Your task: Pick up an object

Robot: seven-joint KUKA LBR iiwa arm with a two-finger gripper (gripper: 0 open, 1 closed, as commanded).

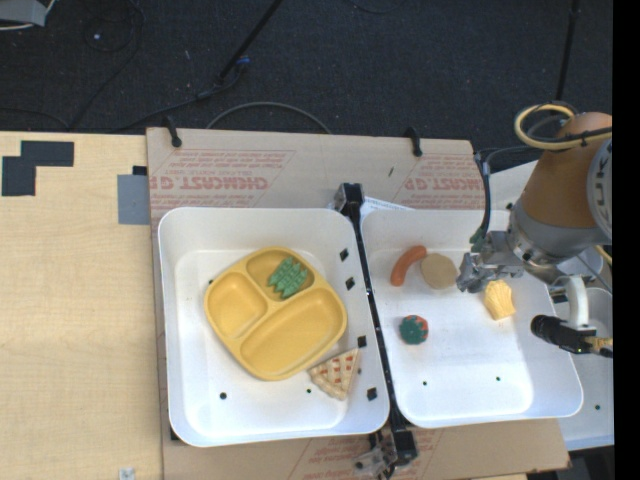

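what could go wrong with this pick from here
The gripper sits low in the right bin, wedged between the tan round piece and the yellow cheese wedge. It might nudge either one aside rather than grasp it. The sausage touches the tan piece, so it could shift too.

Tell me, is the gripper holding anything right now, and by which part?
Cannot be told: the gripper sits low in the right bin between the tan round piece and yellow block.
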